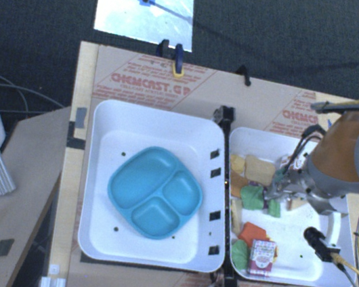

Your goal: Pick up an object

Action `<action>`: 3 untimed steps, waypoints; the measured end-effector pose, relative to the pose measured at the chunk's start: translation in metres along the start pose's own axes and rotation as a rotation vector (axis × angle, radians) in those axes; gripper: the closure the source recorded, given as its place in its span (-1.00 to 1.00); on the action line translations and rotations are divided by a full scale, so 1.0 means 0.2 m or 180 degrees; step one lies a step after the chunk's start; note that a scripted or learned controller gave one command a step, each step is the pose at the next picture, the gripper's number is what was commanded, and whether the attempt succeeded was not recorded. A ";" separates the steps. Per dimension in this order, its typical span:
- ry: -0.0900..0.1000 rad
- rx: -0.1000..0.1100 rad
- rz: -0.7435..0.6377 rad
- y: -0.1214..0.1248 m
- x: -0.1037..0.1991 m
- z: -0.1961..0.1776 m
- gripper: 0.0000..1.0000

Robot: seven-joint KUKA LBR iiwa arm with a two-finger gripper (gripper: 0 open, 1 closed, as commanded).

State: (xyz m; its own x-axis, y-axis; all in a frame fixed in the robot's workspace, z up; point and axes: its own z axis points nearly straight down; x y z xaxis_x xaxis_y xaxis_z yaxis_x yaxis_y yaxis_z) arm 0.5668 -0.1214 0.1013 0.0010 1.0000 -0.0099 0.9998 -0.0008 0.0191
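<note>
My gripper (275,196) reaches down into the right bin (296,263) from the right, low over its middle. A small green piece (275,208) lies right beneath it, and a larger green object (251,197) sits just to its left. Whether either touches the gripper cannot be made out. Two beige blocks (258,168) lie at the back of the bin beside a yellowish piece (237,164). An orange piece (254,231), a red and white carton (261,255) and a pale green round thing (238,254) sit near the front left corner.
The left bin (92,227) holds a blue divided plate (155,191). A black-clipped divider (222,195) separates the two bins. The arm's grey and orange body (346,152) hangs over the right bin's far right side. A cardboard sheet (148,84) lies under both bins.
</note>
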 end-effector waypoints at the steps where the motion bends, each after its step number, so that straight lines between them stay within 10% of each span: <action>1: 0.0002 -0.0037 0.0002 -0.37 0.06 0.04 1.00; 2: 0.0045 0.0035 -0.0048 -0.38 0.50 -0.45 1.00; 3: 0.0032 0.0034 -0.0032 -0.06 0.63 -0.71 1.00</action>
State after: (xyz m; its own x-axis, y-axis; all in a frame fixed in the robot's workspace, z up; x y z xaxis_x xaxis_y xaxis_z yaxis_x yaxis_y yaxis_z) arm 0.5524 0.0052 0.2426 -0.0092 1.0000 0.0001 0.9999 0.0092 0.0085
